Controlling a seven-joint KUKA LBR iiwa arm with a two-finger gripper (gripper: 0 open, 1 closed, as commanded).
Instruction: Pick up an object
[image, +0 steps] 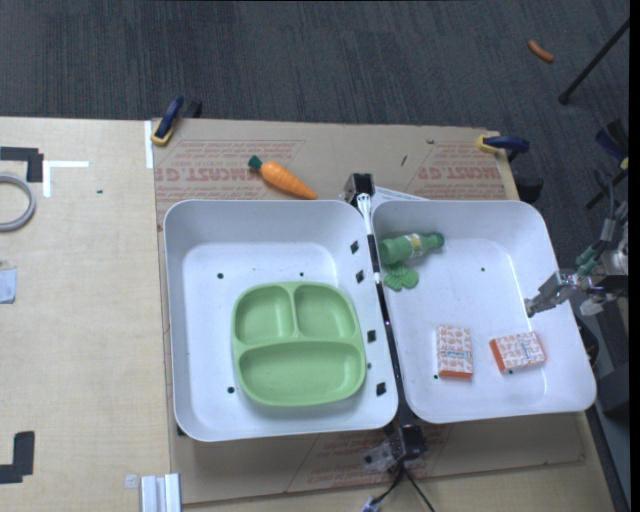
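The bench (80, 330) carries a brown cardboard sheet (330, 165) printed in red; the lettering reads upside down and mirrored from this view and cannot be made out with confidence. Blue clamps (168, 118) hold the sheet's far corners.

Left bin (190, 330): holds one green divided plate (297, 344) with three compartments, all bare, lying flat toward the near side of the bin. White floor shows on every side of the plate, widest on the far side.

Right bin (500, 235), touching the left bin along a shared middle seam: holds four items. A green bottle (409, 246) with a yellowish label lies on its side near the seam at the far end; its label is too small to read. A small green flat piece (401, 279) lies just beside the bottle on the near side. Two small orange-and-white cartons sit toward the near side: the first carton (454, 351) near the middle, the second carton (517, 351) nearer the bin's right wall. Their print is unreadable. The two cartons are apart, with bare floor between them and the bottle.

Gripper (545, 297): at the right bin's right wall, above the second carton and clear of it. Nothing is visible between its fingers; their spread cannot be judged.

A toy carrot (283, 177) lies on the cardboard beyond the left bin's far rim.
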